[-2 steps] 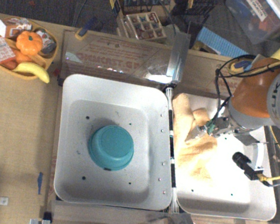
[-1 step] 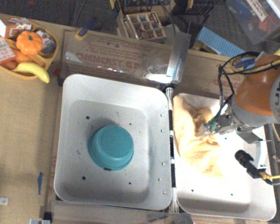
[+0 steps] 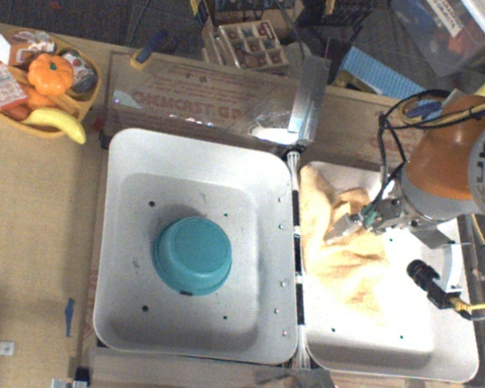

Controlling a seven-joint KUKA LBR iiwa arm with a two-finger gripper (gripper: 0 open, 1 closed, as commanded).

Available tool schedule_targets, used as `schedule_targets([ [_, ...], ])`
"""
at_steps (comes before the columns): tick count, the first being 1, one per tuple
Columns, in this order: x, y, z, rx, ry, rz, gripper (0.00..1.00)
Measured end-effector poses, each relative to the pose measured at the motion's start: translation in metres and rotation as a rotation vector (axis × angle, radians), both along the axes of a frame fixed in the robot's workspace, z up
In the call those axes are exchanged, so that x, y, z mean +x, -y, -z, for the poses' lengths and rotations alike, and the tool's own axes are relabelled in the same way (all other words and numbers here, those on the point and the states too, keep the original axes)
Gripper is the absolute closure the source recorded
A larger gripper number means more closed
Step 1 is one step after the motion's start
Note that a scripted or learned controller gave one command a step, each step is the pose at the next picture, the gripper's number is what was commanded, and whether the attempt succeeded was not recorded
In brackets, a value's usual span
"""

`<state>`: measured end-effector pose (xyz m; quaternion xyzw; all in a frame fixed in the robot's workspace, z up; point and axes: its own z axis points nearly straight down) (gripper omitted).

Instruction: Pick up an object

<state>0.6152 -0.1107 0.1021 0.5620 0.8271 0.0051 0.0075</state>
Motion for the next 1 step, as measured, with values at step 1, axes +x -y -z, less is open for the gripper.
schedule_targets([
  [1, 0.0427, -0.0013, 0.0115, -0.003, -0.009, -0.092, 0.00],
])
